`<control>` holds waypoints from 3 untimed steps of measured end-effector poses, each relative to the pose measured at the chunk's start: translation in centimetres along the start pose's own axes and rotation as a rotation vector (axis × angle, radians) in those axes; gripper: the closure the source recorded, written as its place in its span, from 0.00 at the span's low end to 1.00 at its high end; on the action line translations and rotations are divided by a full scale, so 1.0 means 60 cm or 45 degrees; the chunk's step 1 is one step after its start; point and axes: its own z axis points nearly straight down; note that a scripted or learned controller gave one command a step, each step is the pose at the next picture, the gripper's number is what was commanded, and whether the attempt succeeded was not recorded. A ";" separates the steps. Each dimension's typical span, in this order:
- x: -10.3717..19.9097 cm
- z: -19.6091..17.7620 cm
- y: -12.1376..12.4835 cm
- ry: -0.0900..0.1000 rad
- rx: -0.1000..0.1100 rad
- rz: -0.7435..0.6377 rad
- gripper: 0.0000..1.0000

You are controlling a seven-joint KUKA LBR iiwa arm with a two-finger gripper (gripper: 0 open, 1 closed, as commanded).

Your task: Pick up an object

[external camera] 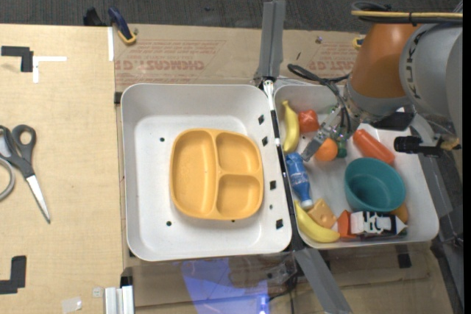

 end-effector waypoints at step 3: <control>0.072 -0.268 0.161 -0.002 -0.001 0.164 1.00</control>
